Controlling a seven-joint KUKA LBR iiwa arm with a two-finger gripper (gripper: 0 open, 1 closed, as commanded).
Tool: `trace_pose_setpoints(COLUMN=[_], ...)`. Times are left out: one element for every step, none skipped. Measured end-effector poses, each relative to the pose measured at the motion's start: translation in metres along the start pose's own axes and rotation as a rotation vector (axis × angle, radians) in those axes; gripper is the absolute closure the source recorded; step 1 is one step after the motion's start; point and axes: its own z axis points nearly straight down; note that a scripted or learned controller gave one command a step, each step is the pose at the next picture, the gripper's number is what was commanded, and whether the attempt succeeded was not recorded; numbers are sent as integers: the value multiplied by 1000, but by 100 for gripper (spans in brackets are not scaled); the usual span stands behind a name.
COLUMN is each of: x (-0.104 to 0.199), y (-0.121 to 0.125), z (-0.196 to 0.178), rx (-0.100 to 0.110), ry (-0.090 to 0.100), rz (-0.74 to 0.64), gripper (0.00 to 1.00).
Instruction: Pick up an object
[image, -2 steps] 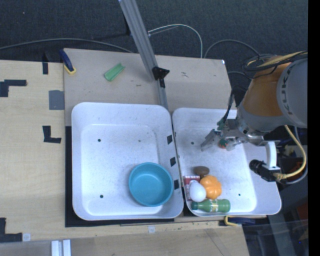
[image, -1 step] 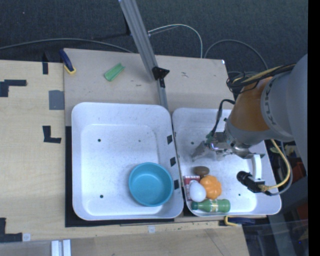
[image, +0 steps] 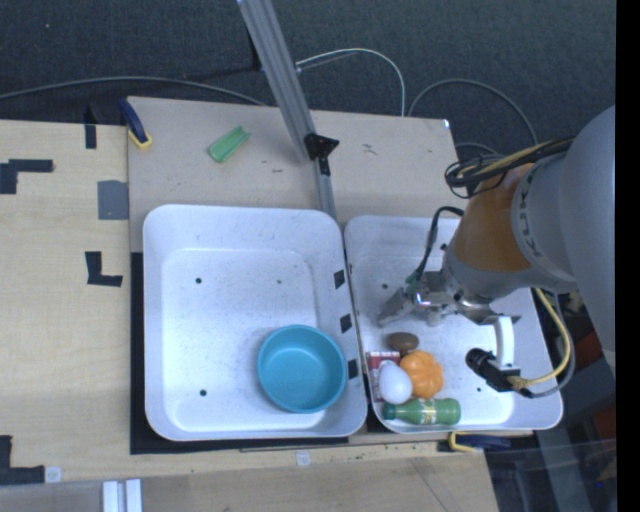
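Observation:
My gripper hangs over the right bin, its fingers open with nothing between them. Just below it in the view lies a small brown object. Clustered at that bin's near left corner are an orange ball, a white egg, a green bottle lying on its side, and a red box partly hidden under the egg. The grey arm with its orange band comes in from the right.
A blue bowl sits in the left bin near its front right. A green block lies on the bench behind the bins. A slanted metal pole rises at the back, and cables trail near the arm.

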Motion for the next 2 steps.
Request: trace_pose_setpoints(x=[1, -2], y=[0, 7], z=[-11, -55], rx=[0, -3], ry=[1, 1], rz=[-2, 0], gripper=[100, 100])
